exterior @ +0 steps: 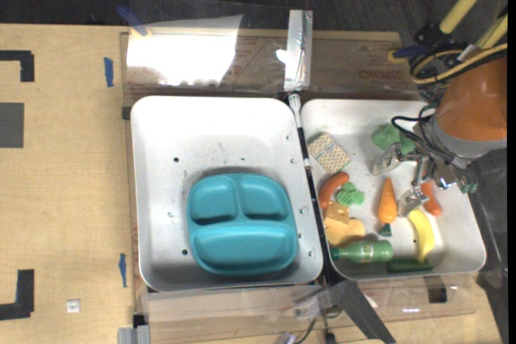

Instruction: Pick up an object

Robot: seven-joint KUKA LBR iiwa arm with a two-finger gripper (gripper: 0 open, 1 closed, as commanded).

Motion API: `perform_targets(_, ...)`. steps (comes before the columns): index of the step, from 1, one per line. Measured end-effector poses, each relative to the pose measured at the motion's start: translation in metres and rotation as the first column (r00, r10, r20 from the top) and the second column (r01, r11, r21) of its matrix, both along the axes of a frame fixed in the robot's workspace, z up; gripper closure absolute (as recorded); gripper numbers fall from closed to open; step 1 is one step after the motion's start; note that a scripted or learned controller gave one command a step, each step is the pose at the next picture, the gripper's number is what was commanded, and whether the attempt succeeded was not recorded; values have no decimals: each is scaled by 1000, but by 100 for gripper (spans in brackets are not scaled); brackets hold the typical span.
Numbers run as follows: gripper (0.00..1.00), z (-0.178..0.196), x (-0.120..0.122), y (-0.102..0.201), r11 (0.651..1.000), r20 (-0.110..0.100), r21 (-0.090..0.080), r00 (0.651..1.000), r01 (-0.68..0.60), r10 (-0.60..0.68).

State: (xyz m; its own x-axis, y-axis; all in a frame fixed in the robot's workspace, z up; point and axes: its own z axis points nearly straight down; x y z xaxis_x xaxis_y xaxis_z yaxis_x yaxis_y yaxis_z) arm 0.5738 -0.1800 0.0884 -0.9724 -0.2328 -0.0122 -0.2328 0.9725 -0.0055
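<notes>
Hovering over the right bin (476, 254), the gripper (419, 185) sits above toy food; claw state cannot be determined.

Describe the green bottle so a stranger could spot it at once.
Start at the right white bin, the one crowded with toy food. Look along its near edge, where the green bottle lies on its side below the yellow pieces. It is the only long dark green item with a pale label band.
</notes>
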Motion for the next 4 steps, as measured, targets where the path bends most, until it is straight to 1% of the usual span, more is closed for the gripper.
perform_targets(1,0,1,-50,44,998,-2,3,998,59,-59)
perform_targets(2,0,2,-78,39,995,10,1,995,102,-102)
perform_targets(3,0,2,-83,86,998,4,1,998,60,-60)
perform_targets(4,0,1,-67,82,998,-5,2,998,-60,60)
